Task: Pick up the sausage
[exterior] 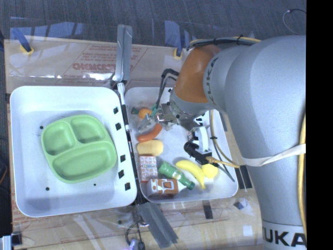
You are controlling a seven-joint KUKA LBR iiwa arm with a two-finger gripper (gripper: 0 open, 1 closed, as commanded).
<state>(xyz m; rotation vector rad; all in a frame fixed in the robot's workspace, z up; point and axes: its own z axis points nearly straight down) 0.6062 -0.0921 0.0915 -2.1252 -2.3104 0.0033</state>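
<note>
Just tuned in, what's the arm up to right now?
The arm has reached into the right bin, with its gripper down right at the sausage, among a banana, a green bottle and other toy food. I can't tell whether it has a grip yet. The left bin holds a green tray.

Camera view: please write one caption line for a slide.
Grey arm's hand lowered over the orange-red sausage in the right white bin; green divided plate in the left white bin.
</note>
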